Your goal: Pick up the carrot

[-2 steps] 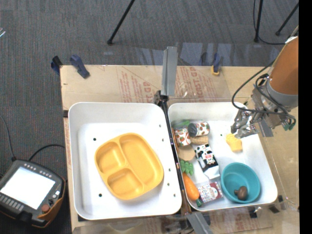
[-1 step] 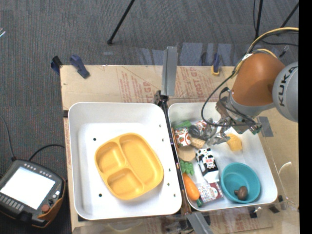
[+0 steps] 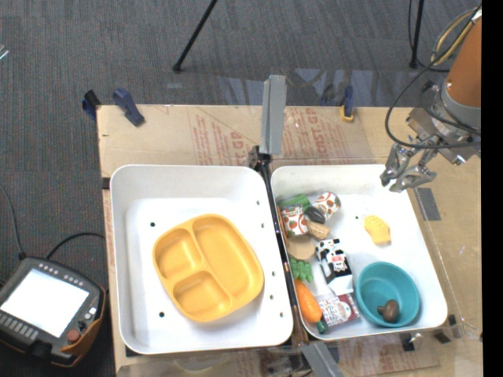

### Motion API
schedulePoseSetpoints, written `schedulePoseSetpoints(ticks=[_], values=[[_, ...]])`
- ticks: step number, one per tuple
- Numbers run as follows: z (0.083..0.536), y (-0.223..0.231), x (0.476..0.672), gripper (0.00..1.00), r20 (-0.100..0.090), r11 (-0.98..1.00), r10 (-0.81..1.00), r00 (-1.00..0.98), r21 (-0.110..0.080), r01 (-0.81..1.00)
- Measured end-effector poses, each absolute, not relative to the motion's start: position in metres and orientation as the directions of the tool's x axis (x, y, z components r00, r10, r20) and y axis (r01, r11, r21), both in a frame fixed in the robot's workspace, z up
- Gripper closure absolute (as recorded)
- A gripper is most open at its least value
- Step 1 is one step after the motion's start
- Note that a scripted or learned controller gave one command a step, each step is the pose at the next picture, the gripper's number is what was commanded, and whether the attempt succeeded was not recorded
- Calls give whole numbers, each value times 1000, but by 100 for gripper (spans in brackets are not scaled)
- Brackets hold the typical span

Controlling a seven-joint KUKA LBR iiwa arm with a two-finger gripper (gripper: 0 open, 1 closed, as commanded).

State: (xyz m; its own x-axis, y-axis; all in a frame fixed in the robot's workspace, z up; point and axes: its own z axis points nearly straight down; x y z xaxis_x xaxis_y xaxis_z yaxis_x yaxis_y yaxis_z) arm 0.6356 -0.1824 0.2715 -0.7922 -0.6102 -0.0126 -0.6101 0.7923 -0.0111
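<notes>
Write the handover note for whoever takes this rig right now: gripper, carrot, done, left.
Gripper: above the back right corner of the right bin, nothing between its fingers; open or shut cannot be told.
Carrot: lying in the right bin near its front left corner, beside a small packet and left of the teal bowl.
Done: nothing; the carrot is not picked up.
Left: cross the bin to the carrot, descend, grip, lift.

I was running a robotics lab bench: a teach pendant (image 3: 47, 309) lay on grey carpet, tripod legs (image 3: 198, 26) stood behind, clamps (image 3: 126, 106) gripped the board.
</notes>
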Motion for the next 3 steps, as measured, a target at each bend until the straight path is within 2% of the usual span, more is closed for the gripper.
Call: schedulePoseSetpoints(ticks=[1,2,3], values=[[315,-213,582,100,-6,674,-739,-674,-4,-739],[310,-107,515,100,-3,840,-543,-840,1,-543],[396,-179,534,100,-6,753,-658,-753,-6,-658]])
